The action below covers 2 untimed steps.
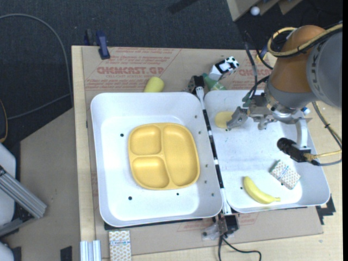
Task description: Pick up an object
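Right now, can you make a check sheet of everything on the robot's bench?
Surface: board bearing a left bin and a right bin, both white.
Job's things: banana, packet and pale disc in the right bin; yellow plate in the left bin.
Clutter: yellow lump, black-and-white toy and blue clamp on the board.
Gripper: open, holding nothing, over the right bin beside the pale disc.
Cables: grey cable on the floor.
Surroundings: dark carpet.

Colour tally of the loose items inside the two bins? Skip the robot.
Yellow: 3 (divided plate, banana, pale round piece)
White, patterned: 1 (packet)
Total: 4
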### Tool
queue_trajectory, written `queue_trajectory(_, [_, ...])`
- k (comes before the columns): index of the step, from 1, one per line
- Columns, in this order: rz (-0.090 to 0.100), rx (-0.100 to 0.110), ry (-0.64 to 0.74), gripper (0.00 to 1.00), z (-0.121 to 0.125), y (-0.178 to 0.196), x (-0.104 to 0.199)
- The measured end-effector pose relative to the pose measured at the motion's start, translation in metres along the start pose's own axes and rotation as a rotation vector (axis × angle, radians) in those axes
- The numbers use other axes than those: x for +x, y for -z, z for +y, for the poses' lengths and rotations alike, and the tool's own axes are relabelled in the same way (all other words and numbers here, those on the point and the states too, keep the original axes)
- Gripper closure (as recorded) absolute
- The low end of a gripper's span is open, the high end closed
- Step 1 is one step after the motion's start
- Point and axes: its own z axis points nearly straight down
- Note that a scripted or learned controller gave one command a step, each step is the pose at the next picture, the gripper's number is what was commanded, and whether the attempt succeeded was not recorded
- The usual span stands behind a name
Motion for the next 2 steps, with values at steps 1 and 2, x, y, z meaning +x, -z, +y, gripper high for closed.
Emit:
queue_trajectory(1, [-0.001,-0.003,0.001,0.0,0.0608,-0.0553,0.0035])
queue_trajectory(2, [-0.002,-0.005,0.002,0.0,0.0646,-0.0547,0.0021])
